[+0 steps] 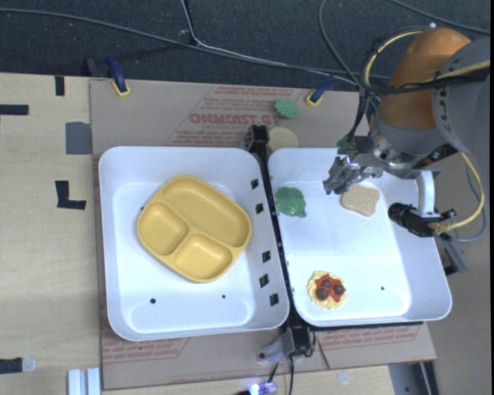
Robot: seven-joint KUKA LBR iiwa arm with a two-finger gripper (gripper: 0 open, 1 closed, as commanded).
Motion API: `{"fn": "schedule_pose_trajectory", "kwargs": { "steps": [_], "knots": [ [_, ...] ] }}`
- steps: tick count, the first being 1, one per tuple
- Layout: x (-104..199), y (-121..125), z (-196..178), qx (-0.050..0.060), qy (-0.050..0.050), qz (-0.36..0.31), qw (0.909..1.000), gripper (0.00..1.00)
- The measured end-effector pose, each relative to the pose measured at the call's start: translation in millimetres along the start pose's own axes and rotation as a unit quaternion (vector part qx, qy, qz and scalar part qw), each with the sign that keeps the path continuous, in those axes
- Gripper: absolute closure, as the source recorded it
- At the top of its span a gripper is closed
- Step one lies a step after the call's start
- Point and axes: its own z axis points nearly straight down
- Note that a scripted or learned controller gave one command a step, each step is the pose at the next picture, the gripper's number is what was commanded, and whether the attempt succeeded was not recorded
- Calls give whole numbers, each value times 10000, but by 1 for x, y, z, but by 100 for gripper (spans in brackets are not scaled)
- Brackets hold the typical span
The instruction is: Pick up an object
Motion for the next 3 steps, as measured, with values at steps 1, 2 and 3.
{"fn": "schedule_pose_trajectory", "kwargs": {
  "steps": [1, 2, 3],
  "knots": [
    [0, 0, -17, 18, 5, 0, 10000, 100],
    [64, 3, -18, 26, 15, -33, 10000, 100],
    [118, -3, -18, 31, 7, -24, 10000, 100]
  ]
}}
